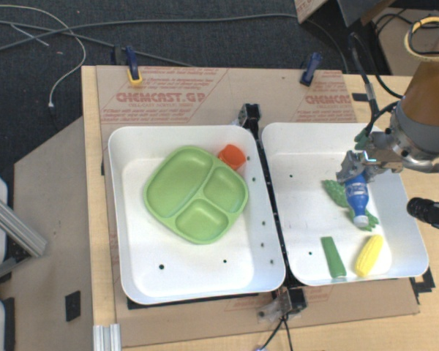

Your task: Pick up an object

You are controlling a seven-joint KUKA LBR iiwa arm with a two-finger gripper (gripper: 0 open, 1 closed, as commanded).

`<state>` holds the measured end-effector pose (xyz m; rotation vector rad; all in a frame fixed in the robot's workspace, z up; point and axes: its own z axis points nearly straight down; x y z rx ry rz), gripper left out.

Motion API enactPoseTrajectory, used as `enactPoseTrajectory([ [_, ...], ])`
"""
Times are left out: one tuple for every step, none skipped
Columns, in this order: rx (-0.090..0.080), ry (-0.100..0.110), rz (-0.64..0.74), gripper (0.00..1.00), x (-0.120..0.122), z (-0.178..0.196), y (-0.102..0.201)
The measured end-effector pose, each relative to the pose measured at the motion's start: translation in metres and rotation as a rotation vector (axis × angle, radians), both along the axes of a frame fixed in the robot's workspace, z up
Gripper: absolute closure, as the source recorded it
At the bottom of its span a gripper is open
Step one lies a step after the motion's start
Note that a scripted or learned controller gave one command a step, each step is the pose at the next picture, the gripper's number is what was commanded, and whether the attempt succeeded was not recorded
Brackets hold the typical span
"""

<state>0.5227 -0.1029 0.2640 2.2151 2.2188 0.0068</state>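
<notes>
Camera view: pincer (pixel 353 168) directly above blue bottle (pixel 358 198); grip state unclear.

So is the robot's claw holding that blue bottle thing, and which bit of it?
It cannot be told. The gripper sits right at the top end of the blue bottle in the right bin, but a grip isn't clear from this view.

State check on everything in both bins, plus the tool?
Green plate: flat in left bin, compartments bare.
Orange ball: touching the plate's edge.
Blue bottle: lying under the tool.
Green block: lying flat.
Yellow corn: lying beside block.
</notes>
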Motion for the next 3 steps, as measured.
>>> enactPoseTrajectory([
  [0.003,0.005,0.005,1.0,0.005,0.003,0.053],
  [0.005,0.013,0.005,1.0,0.01,-0.018,0.11],
  [0.004,0.007,0.005,1.0,0.017,-0.016,0.165],
])
